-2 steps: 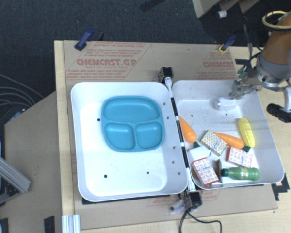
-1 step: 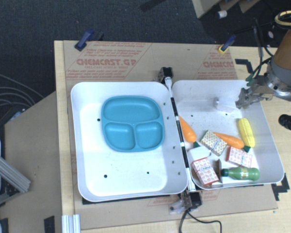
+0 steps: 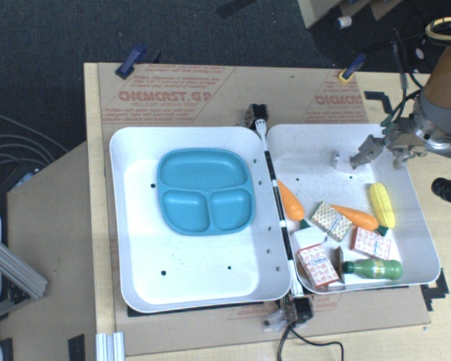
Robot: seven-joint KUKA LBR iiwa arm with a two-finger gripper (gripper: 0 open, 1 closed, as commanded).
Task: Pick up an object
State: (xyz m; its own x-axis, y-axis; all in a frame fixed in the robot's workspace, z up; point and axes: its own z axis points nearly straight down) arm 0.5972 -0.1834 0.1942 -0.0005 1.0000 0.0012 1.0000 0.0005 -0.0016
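White plastic makes up both shallow bins. The left bin [image 3: 135,277] carries a blue three-part tray [image 3: 205,189] lying flat near its upper middle. The right bin [image 3: 308,145] has its objects bunched in the lower half.

At the right edge of the view the grey arm [image 3: 442,104] reaches in over the right bin's upper right corner. Its gripper [image 3: 383,150] hangs above bare bin floor, with the two fingers spread apart and nothing between them.

Among the objects, a green bottle [image 3: 372,269] lies on its side, its long axis running left to right, near the bin's lower rim. A yellow corn cob [image 3: 381,204] lies below the gripper, its long axis almost up and down the view, tilted slightly. An orange carrot [image 3: 355,216] lies just beside it, running left to right with a slight downward slope. A second carrot [image 3: 290,199] lies against the bin's left wall, slanting down to the right. Three small cartons, patterned red and white, lie between these: one [image 3: 317,265] at the lower left, one [image 3: 371,242] above the bottle, and a paler one [image 3: 331,220] touching the first carrot's left end.
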